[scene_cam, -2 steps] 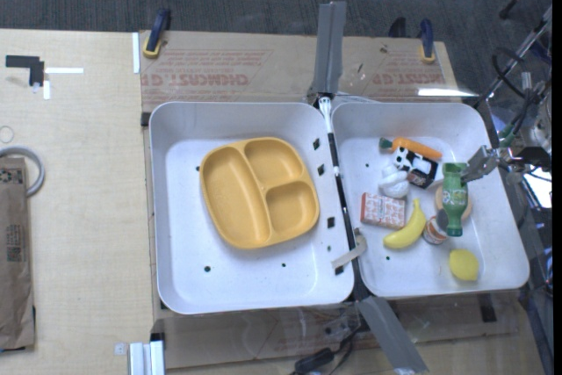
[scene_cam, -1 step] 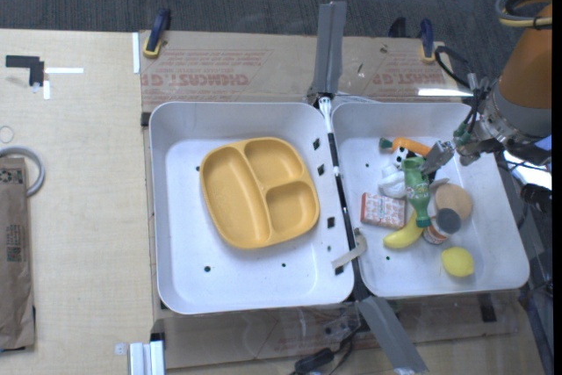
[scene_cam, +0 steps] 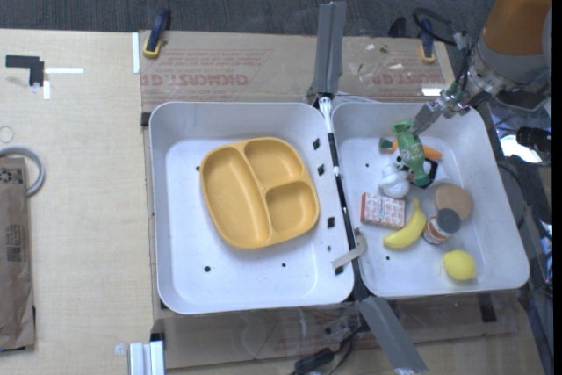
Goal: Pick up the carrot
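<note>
**Op:** I'm logging the right bin near to far. At the near edge, about 5 o'clock, sits a lemon. Above it are a banana, a small can, a brown disc and a patterned red card. Mid-bin there is a white crumpled lump.

**Obs:** And the carrot?

**Op:** The carrot is at about 12 o'clock of the pile. Only a short orange stub is visible, poking out from behind a green bottle that lies across it and touches it. The left bin holds a yellow divided plate.

**Obs:** Gripper?

**Op:** The gripper hovers at the bin's far rim, toward 1 o'clock of the carrot and apart from it. I cannot tell how the jaws stand, as it is too small and dark. Nothing is visibly held.

**Obs:** Handling?

**Op:** My judgement is that it is a toy carrot: light, stiff, smooth, likely slippery on its taper. I'd take hold across the exposed orange end on its right side. The risk is pinching the bottle instead, or nudging the pile.
</note>
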Robot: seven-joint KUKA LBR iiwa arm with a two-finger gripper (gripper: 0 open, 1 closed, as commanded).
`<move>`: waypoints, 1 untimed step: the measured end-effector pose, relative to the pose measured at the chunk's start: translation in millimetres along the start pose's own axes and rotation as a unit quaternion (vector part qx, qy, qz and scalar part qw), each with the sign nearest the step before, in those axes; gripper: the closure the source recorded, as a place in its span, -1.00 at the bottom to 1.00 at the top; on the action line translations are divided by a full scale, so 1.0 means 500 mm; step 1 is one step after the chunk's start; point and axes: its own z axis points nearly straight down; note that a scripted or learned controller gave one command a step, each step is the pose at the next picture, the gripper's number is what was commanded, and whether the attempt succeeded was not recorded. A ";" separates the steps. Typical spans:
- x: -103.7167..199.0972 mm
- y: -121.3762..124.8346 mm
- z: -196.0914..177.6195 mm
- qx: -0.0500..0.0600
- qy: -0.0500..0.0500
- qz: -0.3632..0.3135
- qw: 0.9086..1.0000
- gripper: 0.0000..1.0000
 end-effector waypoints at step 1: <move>0.078 0.056 0.170 0.000 0.001 0.020 1.000 -1.00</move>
